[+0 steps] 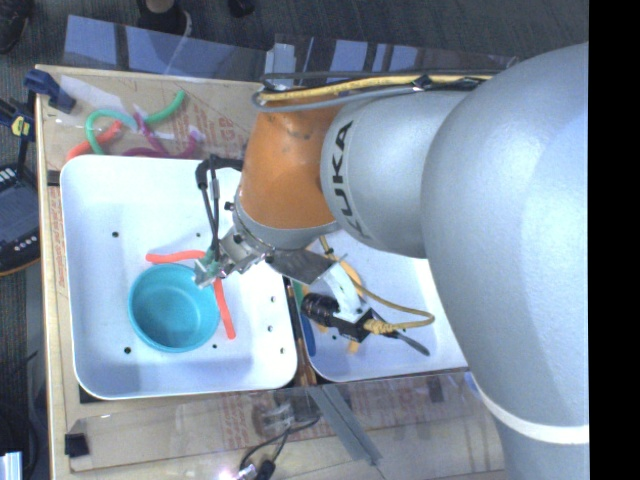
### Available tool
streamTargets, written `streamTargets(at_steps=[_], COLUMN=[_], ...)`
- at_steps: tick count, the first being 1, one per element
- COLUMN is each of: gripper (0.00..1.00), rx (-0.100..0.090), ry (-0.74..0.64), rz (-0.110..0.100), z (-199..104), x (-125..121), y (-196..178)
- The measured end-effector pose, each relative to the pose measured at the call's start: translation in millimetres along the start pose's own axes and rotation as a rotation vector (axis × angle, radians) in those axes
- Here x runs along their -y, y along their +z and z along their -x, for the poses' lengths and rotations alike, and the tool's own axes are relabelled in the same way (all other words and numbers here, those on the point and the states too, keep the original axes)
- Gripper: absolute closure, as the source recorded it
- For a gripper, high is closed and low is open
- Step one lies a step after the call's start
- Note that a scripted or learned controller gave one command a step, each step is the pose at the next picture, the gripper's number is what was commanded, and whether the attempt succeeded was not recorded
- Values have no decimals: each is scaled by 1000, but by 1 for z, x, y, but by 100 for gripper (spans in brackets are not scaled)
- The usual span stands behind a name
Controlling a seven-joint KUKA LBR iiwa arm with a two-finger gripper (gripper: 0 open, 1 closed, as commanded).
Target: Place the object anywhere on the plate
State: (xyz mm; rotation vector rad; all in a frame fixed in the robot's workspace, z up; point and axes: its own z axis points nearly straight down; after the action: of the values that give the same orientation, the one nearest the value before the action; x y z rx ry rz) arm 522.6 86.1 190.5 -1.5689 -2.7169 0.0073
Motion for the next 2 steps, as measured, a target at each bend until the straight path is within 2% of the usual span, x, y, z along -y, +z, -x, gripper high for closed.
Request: streamTargets(at_steps=[1,2], gripper=[100,100], rx=[4,2], ry=[-300,-280], rz=[4,3], z=[-15,27], x=[-6,-18], y=[-23,-39])
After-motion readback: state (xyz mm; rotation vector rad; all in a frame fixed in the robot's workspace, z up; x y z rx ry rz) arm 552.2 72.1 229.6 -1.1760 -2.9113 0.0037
